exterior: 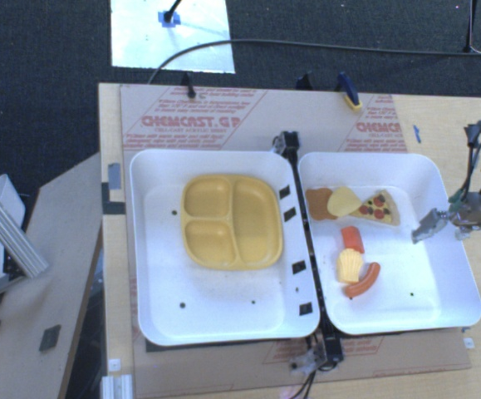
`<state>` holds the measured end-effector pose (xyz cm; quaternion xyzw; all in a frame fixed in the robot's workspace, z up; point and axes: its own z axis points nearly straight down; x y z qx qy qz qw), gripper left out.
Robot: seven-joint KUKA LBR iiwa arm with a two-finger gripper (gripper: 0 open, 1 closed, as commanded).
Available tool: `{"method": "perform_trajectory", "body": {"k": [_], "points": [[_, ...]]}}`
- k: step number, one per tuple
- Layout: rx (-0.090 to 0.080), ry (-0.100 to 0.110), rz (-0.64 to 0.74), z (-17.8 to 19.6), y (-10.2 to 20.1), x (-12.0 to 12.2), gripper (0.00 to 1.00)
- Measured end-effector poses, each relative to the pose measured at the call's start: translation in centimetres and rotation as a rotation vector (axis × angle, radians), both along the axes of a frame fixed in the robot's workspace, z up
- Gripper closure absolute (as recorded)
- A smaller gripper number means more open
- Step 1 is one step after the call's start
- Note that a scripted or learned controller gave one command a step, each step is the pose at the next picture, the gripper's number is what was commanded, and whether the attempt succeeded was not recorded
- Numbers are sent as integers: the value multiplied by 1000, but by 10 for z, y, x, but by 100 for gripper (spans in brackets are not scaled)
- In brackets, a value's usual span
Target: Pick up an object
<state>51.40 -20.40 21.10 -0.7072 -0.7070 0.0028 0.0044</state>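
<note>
We count two white bins: a left bin (161, 322) and a right bin (448, 302). In the left one we see one yellow divided plate (231, 221) with three compartments. In the right one we count five toy foods: one pizza slice (380, 208), one brown round piece (318, 203), one yellow chip (345, 200), one red-orange block (352, 238) and one sausage (363, 279), plus one pale yellow piece (350, 265), making six.

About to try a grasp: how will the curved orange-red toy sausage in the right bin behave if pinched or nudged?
The curved orange-red toy sausage looks round-bodied and smooth, so it may slip from the fingers or roll if nudged. It seems small and probably light. It touches the yellow ridged toy piece, which would likely shift too.
</note>
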Motion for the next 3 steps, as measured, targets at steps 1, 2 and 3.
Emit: {"method": "perform_trajectory", "body": {"k": [1, 2, 3], "points": [[-3, -11, 4, 6, 1, 3, 0], [-2, -9, 1, -55, -2, 6, 0], [-1, -7, 2, -118, 0, 9, 0]]}}
